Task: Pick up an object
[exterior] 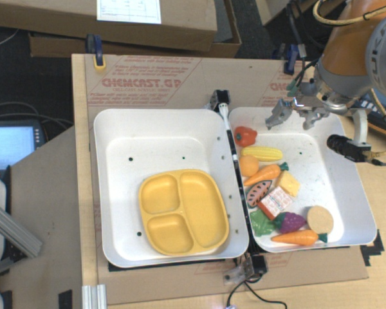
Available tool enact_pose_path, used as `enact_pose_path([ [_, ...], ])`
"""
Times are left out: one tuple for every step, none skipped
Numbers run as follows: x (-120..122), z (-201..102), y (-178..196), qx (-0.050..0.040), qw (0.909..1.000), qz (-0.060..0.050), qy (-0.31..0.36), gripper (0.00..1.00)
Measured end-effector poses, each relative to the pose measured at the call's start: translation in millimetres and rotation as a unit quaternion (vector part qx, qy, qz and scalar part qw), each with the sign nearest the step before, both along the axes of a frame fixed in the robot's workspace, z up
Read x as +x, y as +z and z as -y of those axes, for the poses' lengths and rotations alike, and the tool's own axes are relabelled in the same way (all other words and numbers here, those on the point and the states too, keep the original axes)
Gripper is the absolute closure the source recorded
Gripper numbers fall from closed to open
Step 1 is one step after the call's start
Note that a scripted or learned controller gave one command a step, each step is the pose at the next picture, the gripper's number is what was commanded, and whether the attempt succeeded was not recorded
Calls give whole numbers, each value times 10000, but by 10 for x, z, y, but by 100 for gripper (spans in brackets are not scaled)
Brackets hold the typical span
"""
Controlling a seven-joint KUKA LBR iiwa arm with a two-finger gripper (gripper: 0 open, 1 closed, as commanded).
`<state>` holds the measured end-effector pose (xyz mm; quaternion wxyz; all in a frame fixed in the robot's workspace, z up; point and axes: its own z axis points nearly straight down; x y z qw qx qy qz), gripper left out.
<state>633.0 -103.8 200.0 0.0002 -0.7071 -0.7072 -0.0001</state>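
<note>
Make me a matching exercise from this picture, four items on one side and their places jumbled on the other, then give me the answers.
1. yellow plastic divided tray
2. red toy tomato
3. yellow toy corn cob
4. round tan toy cookie

A. right bin, far left corner
B. left bin
C. right bin, near right corner
D. right bin, just nearer than the tomato

Pairs: 1-B, 2-A, 3-D, 4-C

Left bin [116,134]: white, and it held a yellow plate [182,211] with three parts.
Board [148,82]: brown with red letters, lying under both bins.
Box [116,11]: brown, behind the board.
Screen [13,145]: glowing blue, far left.
</note>
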Motion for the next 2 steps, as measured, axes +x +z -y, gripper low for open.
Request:
enact_pose_path([
  [-553,191,-1213,8,10000,-44,-19,0],
  [-931,205,-1155,7,10000,-22,-11,0],
])
